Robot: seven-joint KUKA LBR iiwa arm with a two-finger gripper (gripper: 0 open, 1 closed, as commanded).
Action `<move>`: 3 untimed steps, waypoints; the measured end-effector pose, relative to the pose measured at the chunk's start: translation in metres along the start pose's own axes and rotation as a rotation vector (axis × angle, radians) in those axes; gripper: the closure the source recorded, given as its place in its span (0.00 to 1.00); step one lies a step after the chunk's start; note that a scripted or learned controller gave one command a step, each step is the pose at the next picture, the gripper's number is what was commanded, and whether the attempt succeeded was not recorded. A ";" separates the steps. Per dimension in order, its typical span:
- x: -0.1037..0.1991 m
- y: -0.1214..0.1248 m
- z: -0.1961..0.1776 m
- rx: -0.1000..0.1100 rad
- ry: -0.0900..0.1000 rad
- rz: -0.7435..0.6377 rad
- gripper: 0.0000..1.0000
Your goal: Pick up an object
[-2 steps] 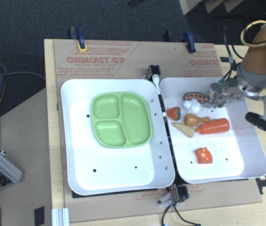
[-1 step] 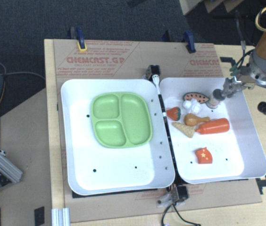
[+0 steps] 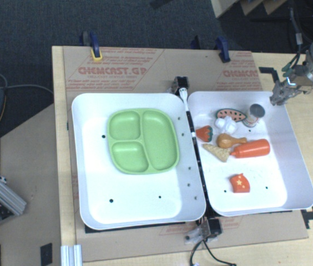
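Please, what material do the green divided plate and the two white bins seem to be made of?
The green divided plate looks like moulded plastic with a matte finish: even pale colour, soft rounded compartment edges, hardly any glare. The left bin and the right bin seem to be thin glossy white plastic, judging by their smooth rounded rims and faint sheen, though coated metal cannot be ruled out.

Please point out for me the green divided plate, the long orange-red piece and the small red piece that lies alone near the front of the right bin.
green divided plate (image 3: 144, 141), camera view, on the ridge between its compartments.
long orange-red piece (image 3: 251, 149), camera view, on the middle of its body.
small red piece (image 3: 240, 183), camera view, on its centre.
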State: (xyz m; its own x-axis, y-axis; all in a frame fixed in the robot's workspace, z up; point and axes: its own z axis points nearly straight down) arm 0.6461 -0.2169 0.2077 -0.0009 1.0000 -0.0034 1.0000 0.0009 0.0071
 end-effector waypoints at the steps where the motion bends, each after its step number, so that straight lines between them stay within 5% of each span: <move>1: 0.000 0.001 -0.019 0.002 0.001 0.000 1.00; 3: 0.100 -0.035 -0.031 0.008 0.005 -0.004 1.00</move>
State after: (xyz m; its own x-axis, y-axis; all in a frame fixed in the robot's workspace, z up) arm 0.6108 -0.1170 0.2384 -0.0048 1.0000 0.0021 1.0000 0.0048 -0.0014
